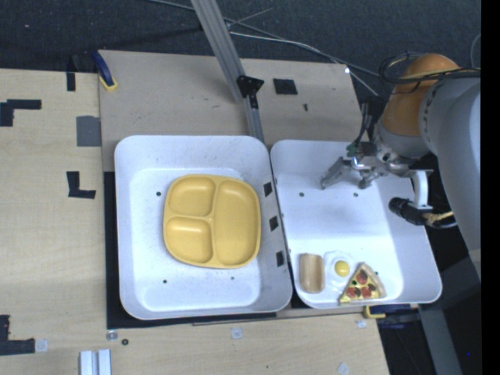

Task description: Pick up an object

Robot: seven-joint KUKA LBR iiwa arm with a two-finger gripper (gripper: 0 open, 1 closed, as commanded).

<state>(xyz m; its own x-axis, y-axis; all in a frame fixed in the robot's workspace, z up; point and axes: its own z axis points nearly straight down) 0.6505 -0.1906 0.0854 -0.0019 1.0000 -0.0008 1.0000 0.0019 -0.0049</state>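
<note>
Jaws are standing spread apart, nothing between them, hanging over the bare upper part of the right bin on the end of the arm reaching in from the right. Candidate objects are sitting well apart from the gripper, clustered along that bin's near edge: a small brown bread-like piece, a fried-egg toy just beside it, and a pizza-slice toy touching or nearly touching the egg. All three are looking like light plastic play food, probably stiff and smooth, so likely slick under hard fingers. Bread piece is seeming the easiest: blocky, with two long parallel sides to pinch across. Egg and pizza are lying flat and thin, offering little height to catch, and their closeness is crowding any approach. Left bin is carrying a yellow divided plate, wide and shallow, light but awkward; only its rim would be offering a hold. Worktop around the bins is lying bare apart from dark tape marks.
</note>
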